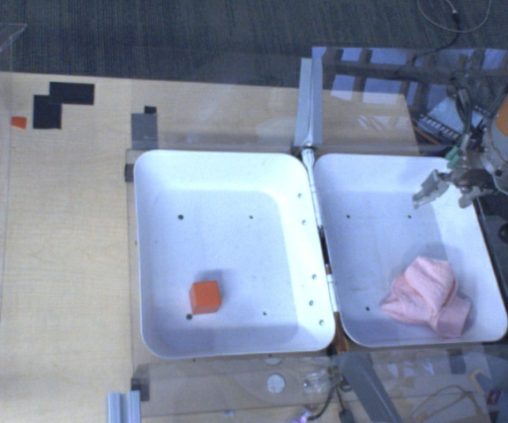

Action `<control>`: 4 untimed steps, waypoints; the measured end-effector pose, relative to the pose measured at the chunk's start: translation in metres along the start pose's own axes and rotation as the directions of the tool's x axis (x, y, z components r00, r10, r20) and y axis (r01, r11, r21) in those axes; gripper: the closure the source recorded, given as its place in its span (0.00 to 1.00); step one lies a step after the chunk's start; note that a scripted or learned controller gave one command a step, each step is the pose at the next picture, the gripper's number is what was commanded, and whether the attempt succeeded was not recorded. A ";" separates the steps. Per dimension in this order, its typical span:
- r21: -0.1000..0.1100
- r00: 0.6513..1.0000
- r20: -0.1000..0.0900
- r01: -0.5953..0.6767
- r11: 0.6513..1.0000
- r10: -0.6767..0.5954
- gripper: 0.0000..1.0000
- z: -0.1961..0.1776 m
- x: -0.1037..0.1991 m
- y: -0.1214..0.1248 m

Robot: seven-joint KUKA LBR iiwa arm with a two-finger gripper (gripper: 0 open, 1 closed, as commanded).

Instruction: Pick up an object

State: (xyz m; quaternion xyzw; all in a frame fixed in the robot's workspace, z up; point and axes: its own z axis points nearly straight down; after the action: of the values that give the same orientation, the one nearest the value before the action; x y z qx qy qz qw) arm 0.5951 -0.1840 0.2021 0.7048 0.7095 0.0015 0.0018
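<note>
Orange block (pixel 205 297) in left bin (pixel 153 236), pink cloth (pixel 427 294) in right bin (pixel 360 183)

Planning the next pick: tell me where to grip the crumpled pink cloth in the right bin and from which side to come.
Grip the crumpled pink cloth at its raised, bunched middle, coming straight down from above. It lies low and soft in the right white bin, close to the near-right walls, so a sideways approach would likely be blocked. The gripper is above that bin's far right side.

Pale wood bench (pixel 60 236) w/ black tape marks (pixel 60 102), dark grey carpet floor (pixel 192 16) beyond.
</note>
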 end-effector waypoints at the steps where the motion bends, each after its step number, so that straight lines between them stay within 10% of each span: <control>1: 0.000 0.996 0.001 -0.093 0.996 0.093 0.00 0.027 -0.021 -0.086; 2: -0.016 1.000 0.004 -0.010 1.000 0.010 0.00 0.109 -0.016 -0.102; 3: -0.024 1.000 0.003 -0.006 1.000 0.006 1.00 0.097 -0.015 -0.098; 4: -0.003 0.999 0.001 -0.041 0.999 0.041 1.00 0.061 0.036 0.054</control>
State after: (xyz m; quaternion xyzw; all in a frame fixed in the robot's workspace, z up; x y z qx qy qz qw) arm 0.6494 -0.1475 0.1409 0.7191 0.6949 0.0023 0.0035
